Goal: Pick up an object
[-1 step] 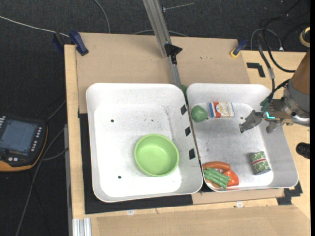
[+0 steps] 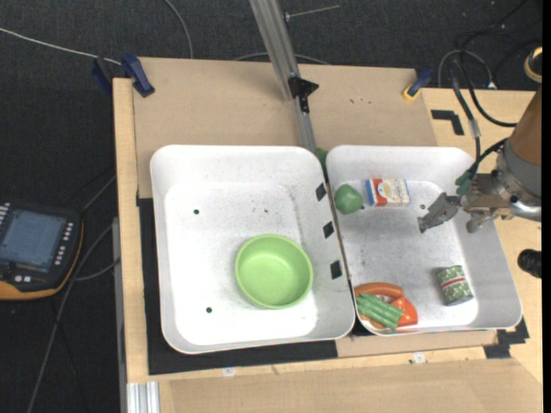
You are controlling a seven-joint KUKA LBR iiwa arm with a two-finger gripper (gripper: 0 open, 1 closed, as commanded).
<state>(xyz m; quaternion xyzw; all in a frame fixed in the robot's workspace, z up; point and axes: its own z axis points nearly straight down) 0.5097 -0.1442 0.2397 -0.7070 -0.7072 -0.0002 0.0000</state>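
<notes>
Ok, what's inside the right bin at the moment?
The right bin holds a green ball, a small carton, a green can and an orange dish of vegetables. The gripper hides some floor beneath it.

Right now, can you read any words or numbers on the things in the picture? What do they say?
No text here is clear enough to quote.
Small carton in the right bin: red and white print, too blurred to read.
Green can: patterned label, too small to read.
Handheld screen left of the bench: lit display, nothing legible.
Green bowl: no writing seen.
</notes>
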